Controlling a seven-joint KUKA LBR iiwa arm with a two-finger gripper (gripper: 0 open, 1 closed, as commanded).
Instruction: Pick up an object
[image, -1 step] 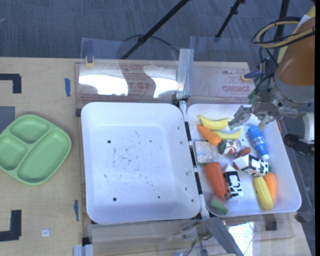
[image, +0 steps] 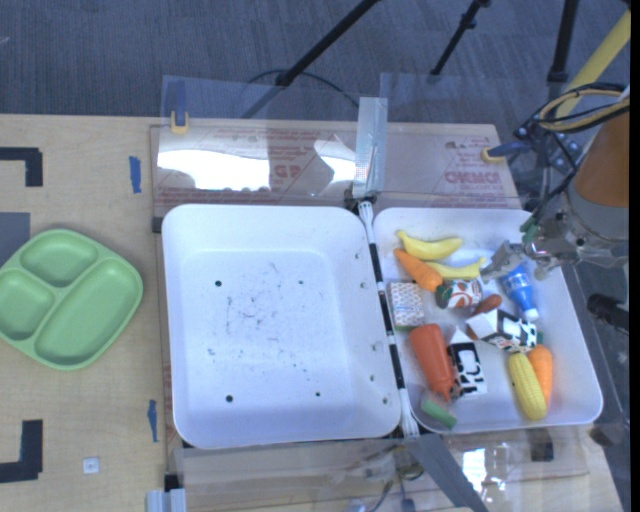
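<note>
At the near rim of the right bin (image: 585, 405) the corn (image: 526, 385) crowds a carrot (image: 543, 368), so the gripper (image: 524, 252), poised above the blue bottle (image: 519, 290), could nudge neighbours and miss.

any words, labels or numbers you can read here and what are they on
Nothing reads clearly.
Red print on the clear panel behind the right bin: too blurred.
Red print on the clear panel behind the left bin: faint, unreadable.
Black-and-white card in the right bin: large marks, not legible.
</note>
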